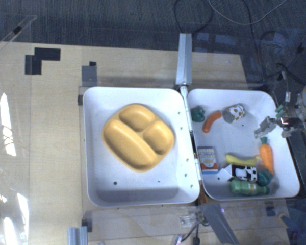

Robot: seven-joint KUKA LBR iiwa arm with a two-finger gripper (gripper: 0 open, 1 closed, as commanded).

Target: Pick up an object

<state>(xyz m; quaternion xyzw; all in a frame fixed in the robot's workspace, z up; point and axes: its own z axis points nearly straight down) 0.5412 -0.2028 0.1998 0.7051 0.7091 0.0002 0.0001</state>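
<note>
Yellow tray (137, 137) in left bin (94, 137); toys in right bin (245, 97)

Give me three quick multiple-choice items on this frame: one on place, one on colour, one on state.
1. Where is the yellow three-part dish?
A. Left bin
B. Right bin
C. On the bench outside the bins

2. What colour is the small sausage-shaped toy near the top of the right bin?
A. Blue
B. Orange-red
C. White

3. How does the carrot lie?
A. Between the gripper's fingers
B. On the right bin's floor, by its right wall
C. On top of the yellow dish

Answers:
1. A, the dish sits in the middle of the left bin.
2. B, it is orange-red against the white floor.
3. B, it rests on the floor below the gripper, apart from it.
</note>
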